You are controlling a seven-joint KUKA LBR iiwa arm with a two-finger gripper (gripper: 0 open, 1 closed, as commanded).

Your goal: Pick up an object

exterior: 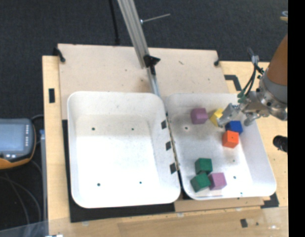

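While the gripper (235, 116) is hovering spread open, gripping nothing, right above the blue block (235, 127), I'd be dropping straight down, avoiding the orange block (230, 139) touching just below it.

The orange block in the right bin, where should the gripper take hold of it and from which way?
Come straight down on the orange block and close on its left and right faces. The sides look clear there, while the blue block sits tight against its far edge, so pinching front-to-back would likely snag it.
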